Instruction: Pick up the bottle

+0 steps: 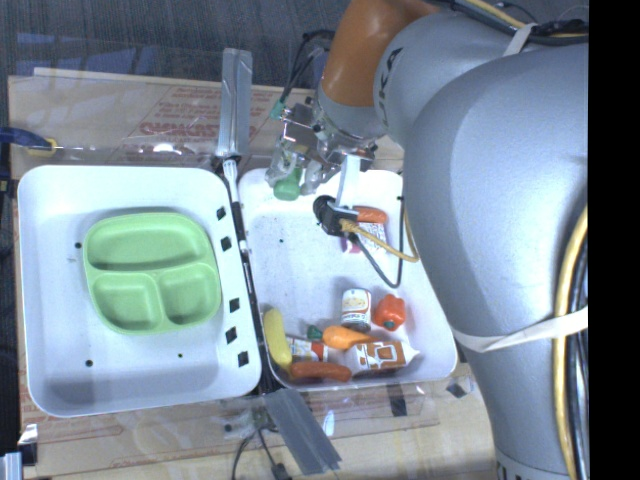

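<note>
In the camera view, the gripper (298,164) hangs over the far left corner of the right bin (300,268), its fingers closed around a small green bottle (287,182); the pick looks made, with lifting clear seemingly left.

I log two white bins (60,298), a pale green tray (150,268), and a yellow banana (276,336). I note a green bottle (288,183), an orange carrot (345,338) and an orange-banded grey arm (420,58).
</note>
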